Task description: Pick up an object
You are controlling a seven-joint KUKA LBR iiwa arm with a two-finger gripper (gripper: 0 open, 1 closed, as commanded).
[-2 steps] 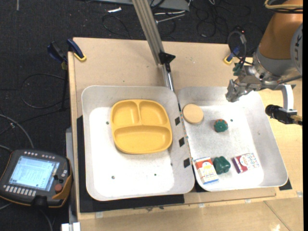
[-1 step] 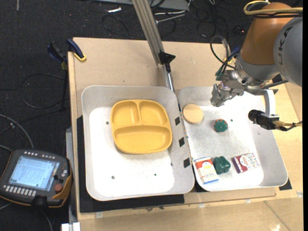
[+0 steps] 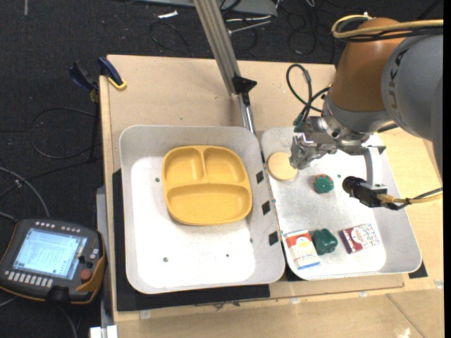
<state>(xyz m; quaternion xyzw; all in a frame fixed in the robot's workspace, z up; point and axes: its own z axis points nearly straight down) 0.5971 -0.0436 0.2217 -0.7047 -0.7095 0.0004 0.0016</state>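
Camera view: the gripper [image 3: 299, 155], its hold impossible to tell, hangs in the right bin [image 3: 403, 258] just beside one tan disc [image 3: 281, 167], near one green ball [image 3: 323, 184], one green block [image 3: 325, 241], one carton [image 3: 303, 250] and one red packet [image 3: 359, 239], with one yellow plate [image 3: 207, 184] in the left bin [image 3: 144, 259].

yellow divided plate [image 3: 207, 185], white bins [image 3: 141, 189], tan disc [image 3: 281, 167], two green objects [image 3: 323, 184] [image 3: 325, 241], red-white-orange carton [image 3: 302, 249], dark red packet [image 3: 359, 239].
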